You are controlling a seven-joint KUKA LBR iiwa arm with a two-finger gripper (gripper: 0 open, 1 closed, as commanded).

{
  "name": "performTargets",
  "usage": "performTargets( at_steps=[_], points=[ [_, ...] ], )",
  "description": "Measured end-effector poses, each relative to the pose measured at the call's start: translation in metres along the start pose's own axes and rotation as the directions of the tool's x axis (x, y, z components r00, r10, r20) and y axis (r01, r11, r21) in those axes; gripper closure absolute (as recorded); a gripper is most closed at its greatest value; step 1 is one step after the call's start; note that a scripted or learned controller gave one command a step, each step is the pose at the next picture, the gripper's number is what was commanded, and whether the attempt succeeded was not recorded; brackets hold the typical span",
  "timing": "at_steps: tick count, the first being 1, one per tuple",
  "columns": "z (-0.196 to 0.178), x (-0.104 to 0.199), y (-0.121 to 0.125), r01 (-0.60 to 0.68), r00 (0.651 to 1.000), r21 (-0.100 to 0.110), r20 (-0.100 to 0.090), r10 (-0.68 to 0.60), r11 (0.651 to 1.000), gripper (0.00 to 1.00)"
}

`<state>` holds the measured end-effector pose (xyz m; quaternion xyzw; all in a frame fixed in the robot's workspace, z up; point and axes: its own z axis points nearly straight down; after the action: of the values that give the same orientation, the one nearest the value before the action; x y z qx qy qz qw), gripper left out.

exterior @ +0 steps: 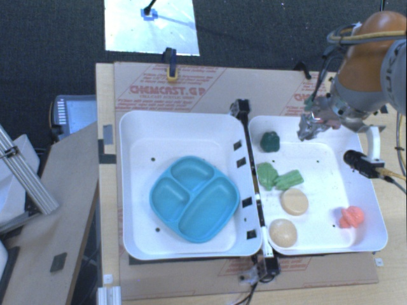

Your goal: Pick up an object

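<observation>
My gripper (307,131) hangs over the far edge of the right bin (331,164), a little right of a dark green lump (270,142). Nothing shows between its fingers. Lower in that bin lie a light green leafy piece (266,175) and a green block (289,180) side by side, a round tan disc (294,202), a pale bun-like object (283,232) near the front left corner, and a pink-orange piece (351,217) at the right.
The left bin (137,170) holds a blue divided plate (194,198). A black divider with clips (249,170) runs between the bins. The arm's grey and orange body (375,62) looms at the right, with a black part (359,162) over the right bin's rim.
</observation>
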<state>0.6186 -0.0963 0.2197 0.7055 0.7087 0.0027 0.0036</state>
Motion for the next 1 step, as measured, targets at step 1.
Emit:
performTargets(
  at_steps=[1],
  points=[
    [-0.0246,-0.0001,0.0015,0.0,1.0,0.004,-0.001,0.0,1.0,1.0]
  ],
)
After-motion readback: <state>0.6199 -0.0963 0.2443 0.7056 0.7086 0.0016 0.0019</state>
